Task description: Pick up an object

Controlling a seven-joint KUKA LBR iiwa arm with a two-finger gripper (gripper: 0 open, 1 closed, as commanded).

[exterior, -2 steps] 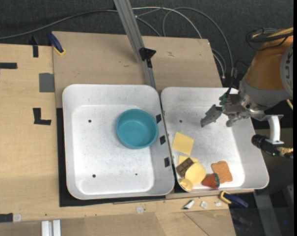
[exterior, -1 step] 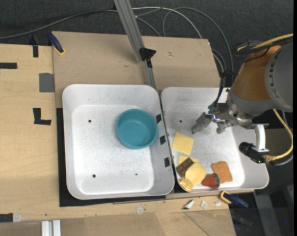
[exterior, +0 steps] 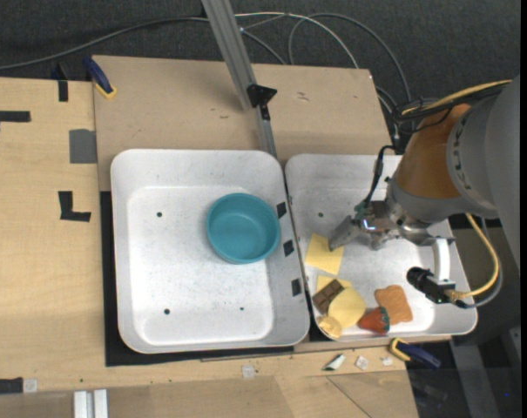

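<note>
Cheese-like yellow wedge (exterior: 323, 255), lying toward the left edge of the right bin (exterior: 333, 174), looked like the piece the arm was after. In the camera view the gripper (exterior: 341, 235) hung just above and beside that wedge's upper right corner, its dark fingers pointed down and to the left; whether they were spread or closed could not be told from this angle, and nothing was seen between them. By my judgement the step in hand was the approach, with no grasp made yet; the next move would call for lowering over the wedge, lining the fingers across its sides, and closing before lifting. The right bin also held a brown block (exterior: 326, 294) touching a second yellow piece (exterior: 345, 306) near its front edge, and an orange piece (exterior: 395, 303) with a red piece (exterior: 374, 320) just beside it toward the front right corner. The left bin (exterior: 150, 233) carried a teal bowl (exterior: 241, 227), upright, near its right edge. The grey arm (exterior: 472, 159) with its orange band reached in over the right bin's right edge.
</note>
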